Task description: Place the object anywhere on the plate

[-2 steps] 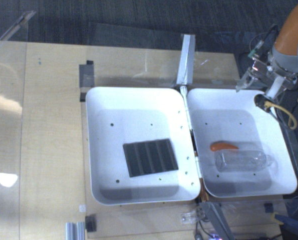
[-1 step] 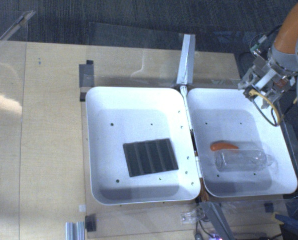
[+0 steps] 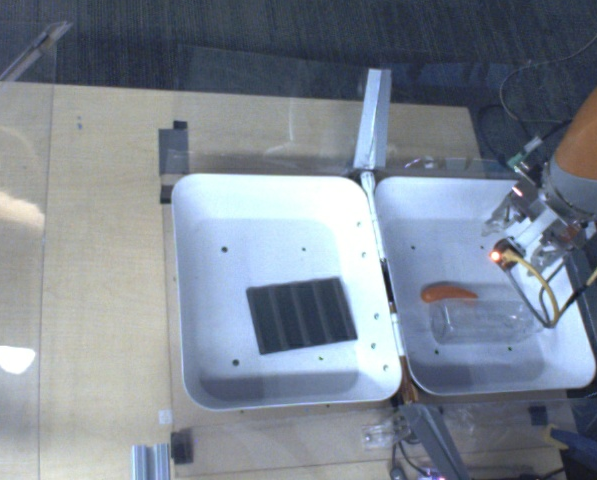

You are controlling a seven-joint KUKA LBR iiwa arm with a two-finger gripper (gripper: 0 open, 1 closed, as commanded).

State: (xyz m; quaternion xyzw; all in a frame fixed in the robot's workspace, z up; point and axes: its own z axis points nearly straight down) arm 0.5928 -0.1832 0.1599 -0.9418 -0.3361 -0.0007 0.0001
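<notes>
Bench: we see a light wooden bench [image 3: 88,298] with two shallow white bins side by side on it.
Left bin: the left white bin [image 3: 203,218] holds a dark grey ribbed rectangular plate [image 3: 301,314], lying flat and a little turned, near the front of the bin.
Right bin: the right white bin [image 3: 428,218] holds a small orange elongated object [image 3: 449,292] and, just in front of it, a clear transparent item [image 3: 481,321] that we cannot identify well.
Arm: the grey arm with the orange band [image 3: 590,138] comes in from the right, over the right bin's far right corner.
Gripper: the gripper [image 3: 526,238] is above the right part of the right bin; a small red light shows beside it.
Fingers: we cannot tell how far they are open; nothing shows between them.
Object and gripper: the orange object lies on the bin floor, to the left of the gripper and nearer to the front, apart from it.
Object and plate: the object is in the other bin than the plate, not on it.
</notes>
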